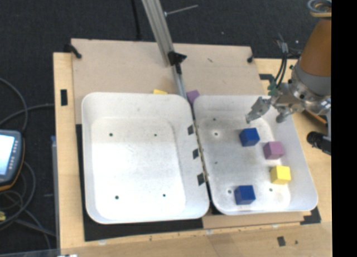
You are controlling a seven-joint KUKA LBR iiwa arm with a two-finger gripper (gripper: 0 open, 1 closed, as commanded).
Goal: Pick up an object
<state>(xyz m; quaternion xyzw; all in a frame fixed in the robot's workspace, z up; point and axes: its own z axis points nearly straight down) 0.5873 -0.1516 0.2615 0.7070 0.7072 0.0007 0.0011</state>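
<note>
Blue cube point(244, 194) lies near; pincer point(269, 111) fingers indistinct.

You are looking at two bins point(139, 155) showing as white plastic, smooth with a faint speckled sheen. The table point(67, 139) is reading as pale matt wood or board. The slanted rail point(156, 16) is gleaming like ribbed bare metal. The coloured blocks point(249, 136) are appearing matt and smooth, possibly plastic or foam.
</note>
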